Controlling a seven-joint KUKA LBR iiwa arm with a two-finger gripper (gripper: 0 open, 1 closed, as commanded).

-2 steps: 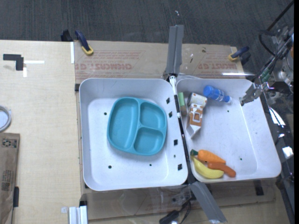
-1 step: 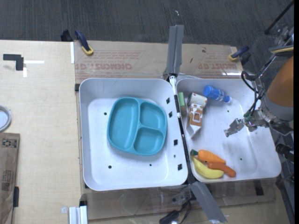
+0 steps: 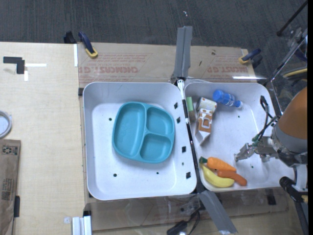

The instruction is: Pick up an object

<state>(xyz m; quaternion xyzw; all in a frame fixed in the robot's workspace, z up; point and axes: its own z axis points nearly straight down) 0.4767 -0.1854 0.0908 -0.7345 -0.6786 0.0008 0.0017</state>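
Reaching in from the right, the gripper [image 3: 243, 154] hovers low in the right bin [image 3: 254, 112]; we cannot tell its grasp state. We note bare floor around it. The carrot [image 3: 227, 169] and banana [image 3: 217, 179] lie near, against the front rim. The carton [image 3: 205, 121] and blue bottle [image 3: 225, 98] sit farther back. The left bin [image 3: 93, 146] holds a teal divided plate [image 3: 144, 131].

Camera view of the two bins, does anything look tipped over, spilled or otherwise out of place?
The small carton lies tipped on its side in the right bin, and the blue bottle lies flat beside it. The banana and carrot are heaped against the bin's near wall. Nothing looks spilled or damaged.
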